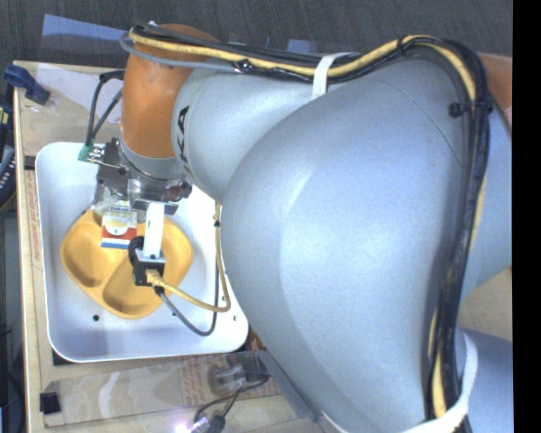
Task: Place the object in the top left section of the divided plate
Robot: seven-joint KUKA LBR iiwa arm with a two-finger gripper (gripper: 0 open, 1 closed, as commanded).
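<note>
A robotics lab: a large grey robot arm (343,224) strung with cables (379,57) leans over a white bin (63,323) on a plywood tabletop (135,388).

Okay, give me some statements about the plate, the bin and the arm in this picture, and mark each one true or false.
1. The divided plate is yellow. True.
2. The plate sits on bare wood outside any bin. False: it lies inside the white bin.
3. The gripper is over the plate. True.
4. The band above the wrist is green. False: it is orange.
5. A small object with red and blue on it shows near the gripper, over the plate. True.
</note>
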